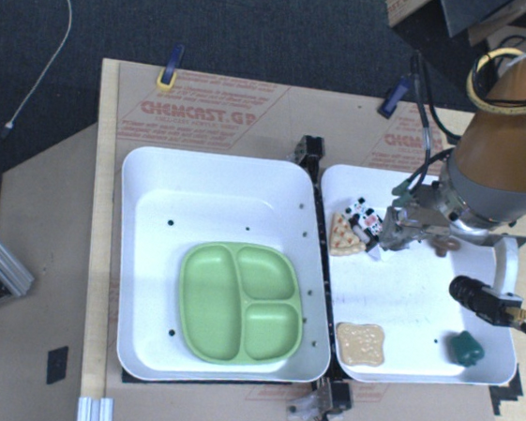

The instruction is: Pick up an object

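My gripper point(382, 239) hangs low over the upper left part of the right bin point(422, 308). Its tip is right beside a tan waffle-like piece point(342, 233) and a small black-and-white object point(364, 216), both against the bin's left wall. I cannot make out whether it touches either one. A tan slice of toast point(360, 343) lies at the bin's front left. In the front right corner sits a dark green lump point(465, 349). The arm's grey and orange body point(507, 138) covers the bin's back right.
The left bin point(152, 192) holds a light green divided plate point(238, 301). A black cylindrical part with a cable point(479, 298) sticks out over the right bin's right side. A black clamp point(309, 150) sits between the bins at the back.
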Motion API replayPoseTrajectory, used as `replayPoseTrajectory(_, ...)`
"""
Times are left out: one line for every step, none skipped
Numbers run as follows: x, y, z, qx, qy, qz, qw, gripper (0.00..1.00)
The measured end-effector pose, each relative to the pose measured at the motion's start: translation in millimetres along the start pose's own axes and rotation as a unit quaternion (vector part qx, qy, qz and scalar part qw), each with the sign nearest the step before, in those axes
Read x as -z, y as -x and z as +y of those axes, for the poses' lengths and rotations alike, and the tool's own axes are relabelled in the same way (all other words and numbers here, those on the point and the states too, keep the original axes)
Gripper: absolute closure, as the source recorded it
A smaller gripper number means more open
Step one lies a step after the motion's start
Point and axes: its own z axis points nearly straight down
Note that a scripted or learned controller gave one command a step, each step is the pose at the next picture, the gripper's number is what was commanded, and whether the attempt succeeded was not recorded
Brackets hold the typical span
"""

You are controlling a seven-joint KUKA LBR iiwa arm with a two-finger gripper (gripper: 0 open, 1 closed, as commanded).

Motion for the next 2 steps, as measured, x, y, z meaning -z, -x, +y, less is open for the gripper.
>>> replayPoseTrajectory(0, -53, 16, -0.003, 0.003, -0.001, 1.0, 1.0)
replayPoseTrajectory(0, -106, 24, -0.001, 0.003, -0.001, 1.0, 1.0)
